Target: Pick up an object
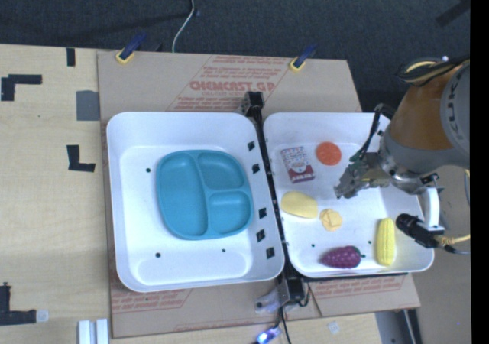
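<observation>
Five items in right bin (pixel 397 124), pincer (pixel 348 188) above them — grip state unclear

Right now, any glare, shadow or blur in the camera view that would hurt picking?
Camera view: even lighting, soft shadows; the white right bin reads bright but not blown out; the orange disc, corn and purple grapes read clearly; the claw is dark and slightly soft, fine detail lost.

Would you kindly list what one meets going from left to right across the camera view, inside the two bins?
Blue divided plate → red-and-white carton → small yellow piece → gripper → corn cob.
</observation>
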